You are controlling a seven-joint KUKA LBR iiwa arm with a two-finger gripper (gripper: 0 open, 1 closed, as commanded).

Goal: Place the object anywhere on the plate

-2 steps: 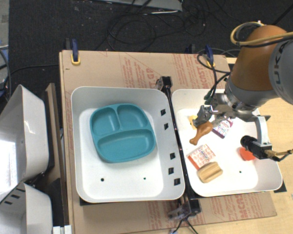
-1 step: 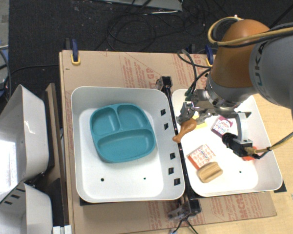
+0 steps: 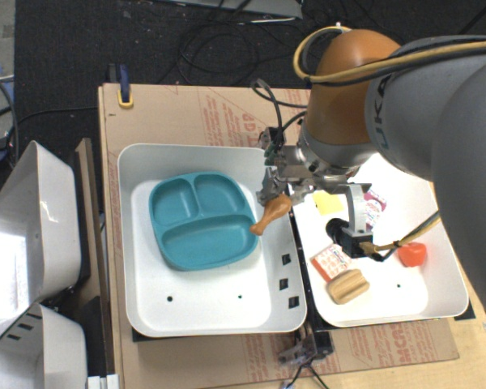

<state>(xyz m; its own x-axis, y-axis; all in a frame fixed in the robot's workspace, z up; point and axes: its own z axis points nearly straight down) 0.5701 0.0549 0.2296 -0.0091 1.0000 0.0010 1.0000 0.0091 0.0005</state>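
A teal plate (image 3: 201, 220) with three compartments lies in the left bin (image 3: 146, 298). My gripper (image 3: 274, 194) hangs over the divide between the two bins, just off the plate's right rim. It is shut on a long orange-tan object (image 3: 269, 215). That object slants down and to the left. Its lower tip reaches the plate's right edge.
The right bin (image 3: 437, 298) holds a yellow piece (image 3: 328, 203), a white and pink packet (image 3: 371, 204), a red and white box (image 3: 330, 260), a tan roll-shaped item (image 3: 347, 286) and an orange-red item (image 3: 412, 254). The arm's bulky grey body covers the upper right.
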